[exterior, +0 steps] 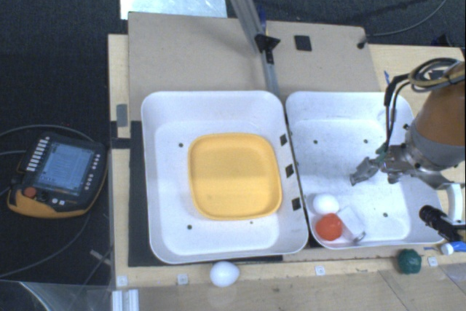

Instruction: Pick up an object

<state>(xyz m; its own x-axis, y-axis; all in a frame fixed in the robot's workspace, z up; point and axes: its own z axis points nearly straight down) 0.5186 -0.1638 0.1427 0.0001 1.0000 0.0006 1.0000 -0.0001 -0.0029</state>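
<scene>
In the right bin (342,120), near its front left corner, lie a white egg-shaped object (325,203), a red ball (330,227) just in front of it, and a small clear-white piece (352,221) beside the ball. My gripper (374,171) hangs over the right half of this bin, right of and behind these objects and apart from them. Nothing shows in its grasp. The grey arm with its orange band (443,116) reaches in from the right edge.
The left bin (164,156) holds a yellow square plate (235,175). On the bench in front of the bins lie a white egg (224,273) and a green ball (409,261). A teach pendant (54,175) sits at far left. A slanted metal pole (244,4) stands behind the bins.
</scene>
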